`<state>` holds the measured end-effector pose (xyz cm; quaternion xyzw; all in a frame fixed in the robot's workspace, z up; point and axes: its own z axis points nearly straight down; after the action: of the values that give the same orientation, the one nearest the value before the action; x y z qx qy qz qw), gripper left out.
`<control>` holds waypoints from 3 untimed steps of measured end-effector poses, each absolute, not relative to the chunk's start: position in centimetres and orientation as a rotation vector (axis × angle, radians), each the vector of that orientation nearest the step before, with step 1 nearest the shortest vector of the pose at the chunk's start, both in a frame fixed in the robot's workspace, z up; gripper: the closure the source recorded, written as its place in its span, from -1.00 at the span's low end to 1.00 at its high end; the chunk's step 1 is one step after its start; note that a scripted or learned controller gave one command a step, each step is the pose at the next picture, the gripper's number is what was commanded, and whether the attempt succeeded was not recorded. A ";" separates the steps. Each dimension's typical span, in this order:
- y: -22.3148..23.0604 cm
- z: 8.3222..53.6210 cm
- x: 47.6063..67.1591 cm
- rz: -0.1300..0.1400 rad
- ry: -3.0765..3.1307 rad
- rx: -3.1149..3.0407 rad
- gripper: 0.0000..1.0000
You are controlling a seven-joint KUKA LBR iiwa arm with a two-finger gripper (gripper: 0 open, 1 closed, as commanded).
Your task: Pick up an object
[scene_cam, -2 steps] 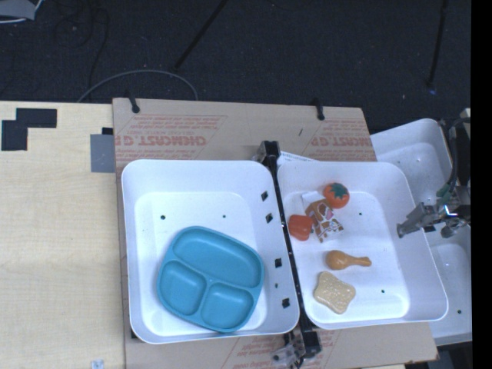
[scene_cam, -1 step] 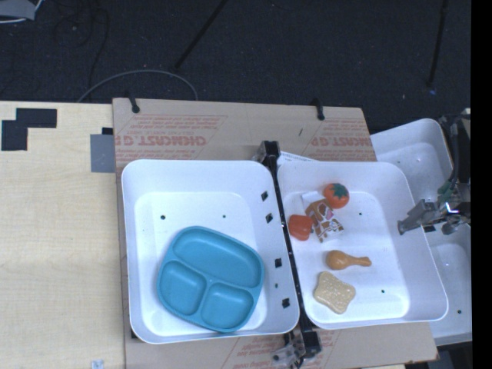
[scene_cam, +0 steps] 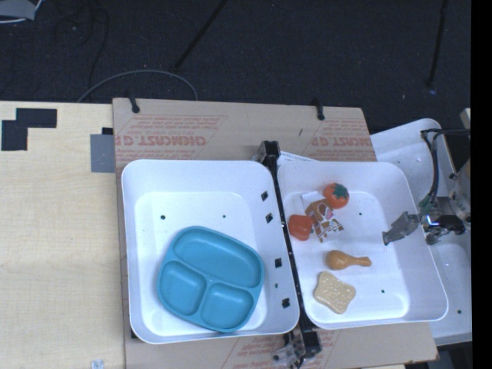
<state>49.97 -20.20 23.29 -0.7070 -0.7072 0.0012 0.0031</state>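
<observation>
1. Camera view, nearest edge first: in the right bin, a toast-shaped toy lies near the front wall, with a toy drumstick just behind it. Both lie apart from the rest, so I judge them the easiest picks; descend straight down, centred.
2. Further back, a red piece, a small patterned toy and an orange tomato-like toy crowd together.
3. The end effector hovers at the bin's right side; I cannot tell its finger state, and the arm is cut off.
4. The left bin holds a blue divided plate.
</observation>
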 end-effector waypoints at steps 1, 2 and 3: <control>-19.9 19.0 50.1 0.003 -2.217 -2.217 -1.00; -19.3 14.6 50.0 0.003 -2.216 -2.218 -1.00; -19.4 15.7 50.1 0.003 -2.214 -2.222 1.00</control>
<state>50.05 -19.40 15.74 -0.7084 -0.7058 0.0010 0.0023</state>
